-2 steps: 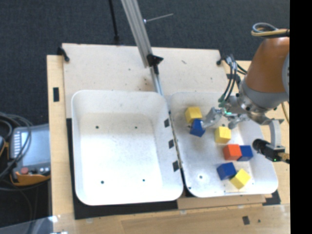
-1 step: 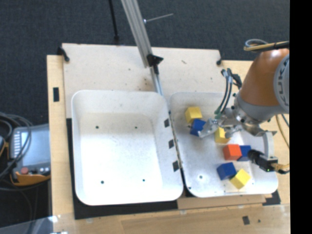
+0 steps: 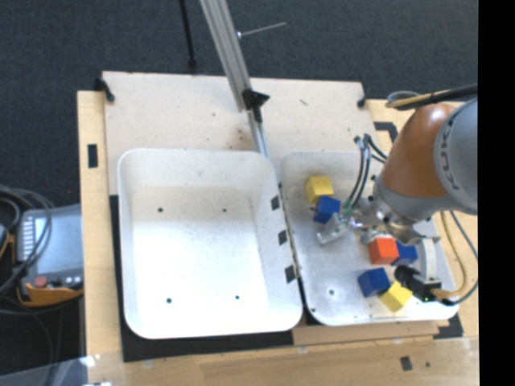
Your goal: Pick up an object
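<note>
The right bin point(image 3: 338, 308) holds several blocks. A yellow block point(image 3: 319, 187) and a blue block point(image 3: 327, 208) touch each other near its far left. An orange block point(image 3: 383, 250) lies under the wrist, with a blue piece point(image 3: 407, 253) just behind it. Another blue block point(image 3: 373, 281) and a yellow block point(image 3: 395, 297) sit near the front edge. My gripper point(image 3: 331, 233) hangs low in the right bin, just below the upper blue block and left of the orange one. Nothing shows held in it.
The left bin point(image 3: 129, 215) stands beside the right one, their walls meeting at mid-bench. A slanted aluminium post point(image 3: 229, 47) rises behind the bins. The arm's orange band point(image 3: 414, 155) overhangs the right bin's far right side, trailing cables.
</note>
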{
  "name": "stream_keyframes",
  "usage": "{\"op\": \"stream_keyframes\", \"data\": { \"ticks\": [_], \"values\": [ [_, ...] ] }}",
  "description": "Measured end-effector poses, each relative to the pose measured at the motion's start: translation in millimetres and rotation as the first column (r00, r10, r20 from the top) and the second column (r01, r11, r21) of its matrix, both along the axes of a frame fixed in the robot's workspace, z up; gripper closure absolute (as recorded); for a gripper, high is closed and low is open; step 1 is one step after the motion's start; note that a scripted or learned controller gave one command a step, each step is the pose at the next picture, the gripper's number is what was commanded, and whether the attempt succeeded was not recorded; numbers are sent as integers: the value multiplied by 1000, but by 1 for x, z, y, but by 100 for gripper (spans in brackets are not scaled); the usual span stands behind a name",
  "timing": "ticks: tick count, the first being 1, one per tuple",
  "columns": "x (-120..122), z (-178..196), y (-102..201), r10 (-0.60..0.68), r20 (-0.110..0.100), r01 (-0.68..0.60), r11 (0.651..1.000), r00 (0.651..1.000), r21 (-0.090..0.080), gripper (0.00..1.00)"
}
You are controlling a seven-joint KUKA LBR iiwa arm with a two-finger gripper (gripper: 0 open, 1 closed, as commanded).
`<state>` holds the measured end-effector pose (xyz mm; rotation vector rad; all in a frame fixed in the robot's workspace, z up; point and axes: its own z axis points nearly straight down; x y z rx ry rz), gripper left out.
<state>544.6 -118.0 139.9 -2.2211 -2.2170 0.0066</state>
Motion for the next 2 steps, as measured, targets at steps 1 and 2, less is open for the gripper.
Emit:
{"op": "stream_keyframes", "data": {
  "ticks": [1, 2],
  "values": [
    [1, -43, -2, -1, 8, 1, 1000, 1000, -2, 0],
    [2, -31, -2, -9, 12, 9, 1000, 1000, 0, 100]
  ]
}}
